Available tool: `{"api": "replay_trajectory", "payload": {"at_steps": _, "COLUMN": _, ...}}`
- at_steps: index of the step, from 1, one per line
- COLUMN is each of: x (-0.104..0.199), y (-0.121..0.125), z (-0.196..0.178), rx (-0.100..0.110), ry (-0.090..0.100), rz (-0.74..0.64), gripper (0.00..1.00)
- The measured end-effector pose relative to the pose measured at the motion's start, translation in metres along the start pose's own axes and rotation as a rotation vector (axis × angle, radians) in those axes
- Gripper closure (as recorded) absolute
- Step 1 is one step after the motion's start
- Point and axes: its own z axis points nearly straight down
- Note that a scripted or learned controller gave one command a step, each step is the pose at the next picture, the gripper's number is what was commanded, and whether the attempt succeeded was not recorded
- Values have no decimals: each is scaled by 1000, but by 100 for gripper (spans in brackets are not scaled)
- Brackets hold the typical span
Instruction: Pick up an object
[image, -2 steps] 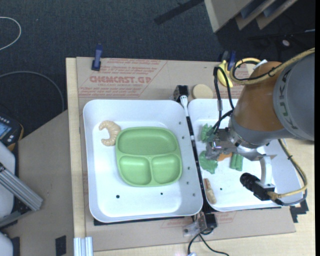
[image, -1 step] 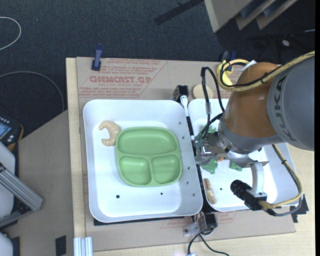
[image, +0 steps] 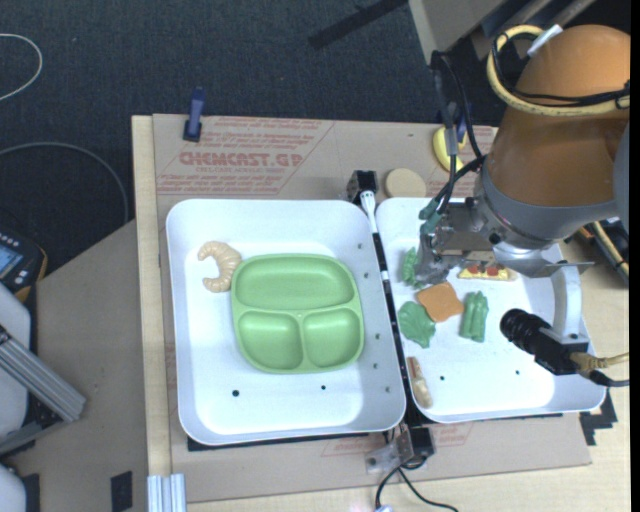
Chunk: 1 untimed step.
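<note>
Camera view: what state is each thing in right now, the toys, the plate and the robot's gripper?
Green divided plate, right way up, flat in the left bin.
Croissant toy, lying loose by the plate's upper-left corner.
Orange piece, lying flat in the right bin, unheld.
Green ridged toy, lying loose beside the orange piece.
Gripper, low over the right bin, near its left wall.

A smooth green plastic plate (image: 297, 322), softly glossy, lies in the shiny white plastic left bin (image: 190, 300), over a matt, brown, printed cardboard sheet (image: 240, 150).
</note>
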Motion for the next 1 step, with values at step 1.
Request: {"api": "replay_trajectory", "payload": {"at_steps": 1, "x": 72, "y": 1, "z": -75, "rx": 3, "ry": 2, "rz": -5, "gripper": 100}}
